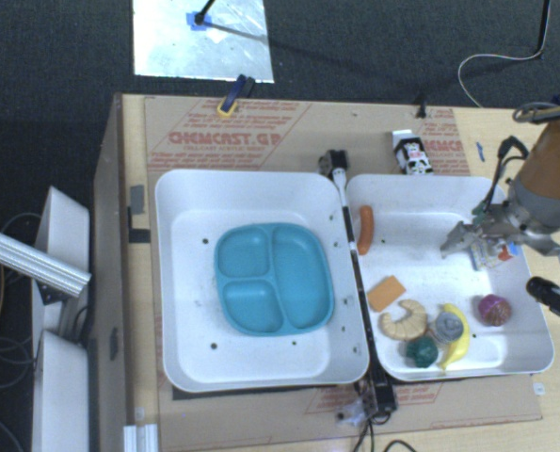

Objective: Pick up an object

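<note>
So the worktop has the two white bins side by side, and the left bin has just a blue divided plate sitting in the middle of it, three compartments, flat on the floor of the bin. The right bin is where all the pickable stuff is: an orange hot dog lying lengthwise right along the left wall near the divider, an orange wedge-shaped block a bit below that, then a tan croissant curled up just under the wedge. Next to the croissant there's a little cluster near the front edge, a grey lumpy thing, a yellow banana leaning against it, and a dark green round piece touching the croissant's lower end. Off on its own toward the right wall is a purple-ish ball. The arm comes in from the right with its orange band visible, and the claw is down low over the upper right part of the right bin, above bare bin floor, well apart from the food pile and from the hot dog. Its fingers look splayed apart, released, with nothing between them, so no object is grabbed at this point. There's also a small black and white gadget on the worktop behind the right bin
</note>
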Controlling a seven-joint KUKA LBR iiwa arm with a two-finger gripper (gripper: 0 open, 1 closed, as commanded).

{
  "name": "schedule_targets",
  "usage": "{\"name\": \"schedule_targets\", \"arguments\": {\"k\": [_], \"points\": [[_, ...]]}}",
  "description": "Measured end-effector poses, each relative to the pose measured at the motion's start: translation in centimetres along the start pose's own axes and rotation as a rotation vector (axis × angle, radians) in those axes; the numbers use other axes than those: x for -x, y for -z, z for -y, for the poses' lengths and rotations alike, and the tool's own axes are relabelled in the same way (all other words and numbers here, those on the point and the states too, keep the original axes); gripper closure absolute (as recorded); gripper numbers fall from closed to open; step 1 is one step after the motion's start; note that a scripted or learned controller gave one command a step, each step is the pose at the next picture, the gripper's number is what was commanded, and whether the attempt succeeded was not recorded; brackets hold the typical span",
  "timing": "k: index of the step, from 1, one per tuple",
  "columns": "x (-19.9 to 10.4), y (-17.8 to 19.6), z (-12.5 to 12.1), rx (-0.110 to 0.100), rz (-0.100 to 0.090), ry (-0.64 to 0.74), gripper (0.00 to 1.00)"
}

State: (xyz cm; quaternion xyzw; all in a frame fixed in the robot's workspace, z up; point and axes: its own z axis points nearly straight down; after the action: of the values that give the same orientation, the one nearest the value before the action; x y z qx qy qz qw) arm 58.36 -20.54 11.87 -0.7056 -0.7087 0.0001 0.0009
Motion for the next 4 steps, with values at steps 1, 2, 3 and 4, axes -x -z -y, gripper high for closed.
{"name": "schedule_targets", "arguments": {"k": [1, 2, 3, 4], "points": [[0.1, 5.4, 6.2, 0.003, 0.002, -0.003, 0.0], [0.1, -3.4, 7.9, 0.004, 0.002, -0.003, 0.0], [0.1, 5.0, 2.3, 0.006, 0.003, -0.001, 0.0], [-6.0, -1.5, -1.7, 0.002, 0.0, 0.0, 0.0]]}}
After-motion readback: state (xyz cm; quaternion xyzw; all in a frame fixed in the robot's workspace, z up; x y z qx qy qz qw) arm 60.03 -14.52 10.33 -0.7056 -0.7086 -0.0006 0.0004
